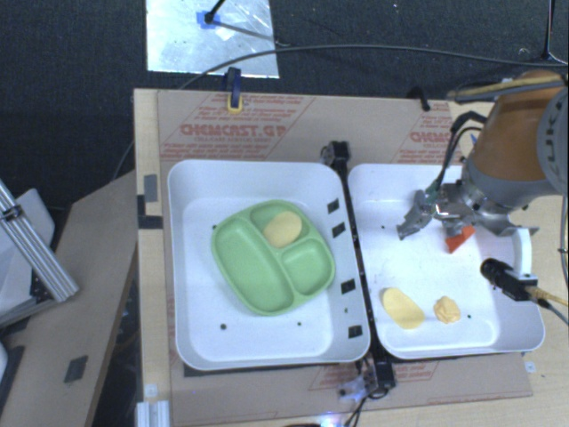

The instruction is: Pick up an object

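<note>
A dark carpet lies around the bench (267, 118), whose brown board is printed with red lettering, and a shiny foil sheet (212, 23) sits on the floor beyond it. From the overhead camera, two white bins stand side by side on the board. The left bin (191, 318) holds a green divided plate (258, 269), tilted a little, with a pale yellow lump (284, 229) resting in its upper compartment. The right bin (391, 189) holds a flat yellow piece (403, 309) near its front edge and a small yellow chunk (447, 310) just beside it, the two apart. The grey arm (524, 140) leans in from the right, orange band showing, and its gripper (418, 221) hangs low over the middle of the right bin, fingers slightly spread with nothing between them. A small orange-red object (460, 237) shows right behind the gripper, partly hidden by the wrist. A black cable (373, 52) arcs across the carpet above the bench.
</note>
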`<state>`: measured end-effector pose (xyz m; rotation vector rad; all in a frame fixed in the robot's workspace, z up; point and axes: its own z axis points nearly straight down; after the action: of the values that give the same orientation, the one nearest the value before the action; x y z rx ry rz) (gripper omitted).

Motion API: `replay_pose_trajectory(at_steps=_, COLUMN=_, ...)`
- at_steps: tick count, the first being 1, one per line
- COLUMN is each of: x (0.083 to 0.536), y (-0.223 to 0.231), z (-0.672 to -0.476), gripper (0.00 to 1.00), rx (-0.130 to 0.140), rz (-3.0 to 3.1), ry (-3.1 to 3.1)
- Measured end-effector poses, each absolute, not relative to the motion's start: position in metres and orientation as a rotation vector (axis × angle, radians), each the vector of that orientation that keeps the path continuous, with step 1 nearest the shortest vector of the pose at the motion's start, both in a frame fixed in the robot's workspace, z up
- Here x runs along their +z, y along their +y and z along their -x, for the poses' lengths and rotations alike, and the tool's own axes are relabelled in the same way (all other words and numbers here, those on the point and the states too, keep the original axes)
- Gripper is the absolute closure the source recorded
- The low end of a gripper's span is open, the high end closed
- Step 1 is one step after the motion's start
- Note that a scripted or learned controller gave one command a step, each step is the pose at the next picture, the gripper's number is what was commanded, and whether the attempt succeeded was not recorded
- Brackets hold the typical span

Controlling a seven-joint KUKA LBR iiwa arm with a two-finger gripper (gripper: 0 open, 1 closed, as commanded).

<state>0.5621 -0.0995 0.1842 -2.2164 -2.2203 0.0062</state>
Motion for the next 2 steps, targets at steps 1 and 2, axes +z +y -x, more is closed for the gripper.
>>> replay_pose_trajectory(at_steps=1, x=0.187, y=-0.099, z=-0.564, gripper=0.00, rx=-0.001, rz=2.219, ry=-2.226)
replay_pose_trajectory(at_steps=2, x=0.126, y=-0.104, z=-0.564, gripper=0.00, rx=0.004, rz=2.218, ry=-2.221)
